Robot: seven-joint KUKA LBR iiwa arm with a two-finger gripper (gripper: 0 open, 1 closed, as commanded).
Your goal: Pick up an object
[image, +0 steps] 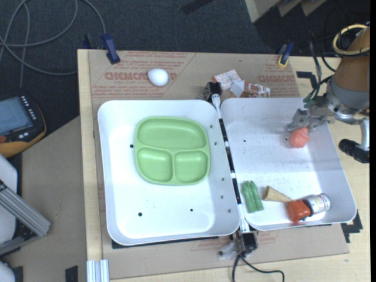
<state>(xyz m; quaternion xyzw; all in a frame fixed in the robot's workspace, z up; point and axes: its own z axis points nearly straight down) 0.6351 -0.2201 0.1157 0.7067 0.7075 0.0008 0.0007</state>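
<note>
1. Camera view has the arm reaching in from the right, its hand (305, 121) low in the far part of the right bin (264, 151), just above a small orange-red object (299, 137).
2. How far the hand is open I cannot tell; the fingers are too small and dark against the wrist to read. The object lies on the bin floor touching or just under the hand's tip, and nothing shows it lifted.
3. My judgement: the pick is at the approach or grasp stage. Closing on the object and raising it clear are left to do.
4. Other candidates lie along the near edge of the right bin: a green piece (253, 196), a tan cone (275, 194), and a red-and-silver item (306, 208), all well apart from the hand.
5. The left bin (117, 175) holds a green divided tray (173, 150).
6. Both bins sit on a brown cardboard sheet (194, 66) clamped to the bench, with a white egg-like ball (157, 76) and some crumpled wrappers (238, 85) on its far side.
7. Beyond is dark carpet with looping cables (53, 28).
</note>
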